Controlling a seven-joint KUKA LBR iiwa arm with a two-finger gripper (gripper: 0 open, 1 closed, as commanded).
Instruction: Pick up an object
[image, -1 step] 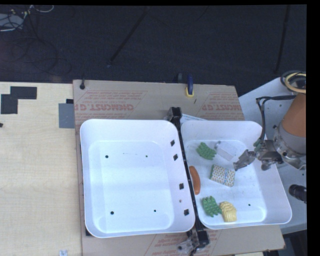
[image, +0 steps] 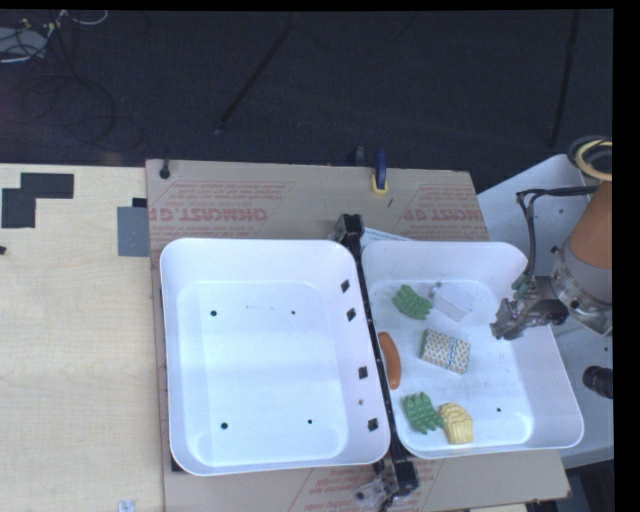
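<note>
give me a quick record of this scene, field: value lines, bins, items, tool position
left bin: white, shallow
right bin: white, shallow, holds all the items
orange item: against the right bin's left wall
green items: one near the top, one near the bottom
yellow item: touching the lower green one
patterned block: mid bin
clear item: faint, beside the upper green one
tool: over the right bin's right side, nothing seen between its fingers

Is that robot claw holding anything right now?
Nothing shows between the fingers of the gripper. It sits over the right bin's right side, apart from the toys.
</note>
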